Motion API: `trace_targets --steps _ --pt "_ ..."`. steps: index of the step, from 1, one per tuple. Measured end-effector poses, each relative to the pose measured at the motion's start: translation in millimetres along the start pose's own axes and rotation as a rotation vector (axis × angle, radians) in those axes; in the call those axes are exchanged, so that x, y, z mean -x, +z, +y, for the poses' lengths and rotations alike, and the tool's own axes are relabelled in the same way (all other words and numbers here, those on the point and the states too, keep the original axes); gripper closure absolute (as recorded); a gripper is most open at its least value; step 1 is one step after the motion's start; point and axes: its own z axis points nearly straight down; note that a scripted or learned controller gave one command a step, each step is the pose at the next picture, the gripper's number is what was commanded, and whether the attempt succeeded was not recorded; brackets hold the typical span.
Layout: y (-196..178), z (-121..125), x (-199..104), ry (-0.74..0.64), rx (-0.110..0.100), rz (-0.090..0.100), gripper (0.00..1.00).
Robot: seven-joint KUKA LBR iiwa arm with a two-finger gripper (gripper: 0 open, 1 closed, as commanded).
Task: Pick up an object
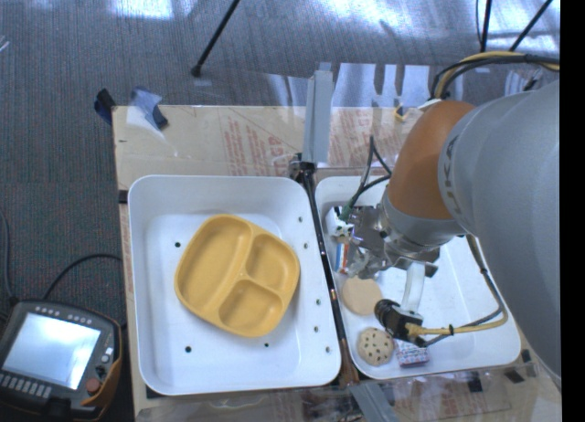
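- Yellow plate (236, 274) flat in the left bin (155, 210), nearly square and turned cornerwise, large compartment toward the view's left, two small ones toward the right bin (475, 320)
- Tan disc (362, 296) flat in the right bin near its left wall, round, so no long axis to speak of
- Speckled cookie (375, 346) just below the disc, near the bin's front corner, also round
- Small packet (412, 356) beside the cookie on its right, long axis roughly across the view, print too small to read
- Striped item (340, 251) by the right bin's left wall, above the disc, long axis roughly up and down the view, partly covered and hard to identify
- Tool (366, 251) low over the right bin, just above the disc, mostly hidden under the wrist of the arm (494, 174); open or closed, impossible to tell
- Arm cut off at the right edge, covering much of the right bin
- Counter (210, 137) bare behind the bins
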Motion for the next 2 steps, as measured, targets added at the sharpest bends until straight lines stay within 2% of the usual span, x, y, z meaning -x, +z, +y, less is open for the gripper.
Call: trace_targets --steps 1,2 --pt "1 86 -104 0.337 0.0 -0.003 1.0" --pt "29 41 -171 0.338 -0.004 -0.004 1.0"
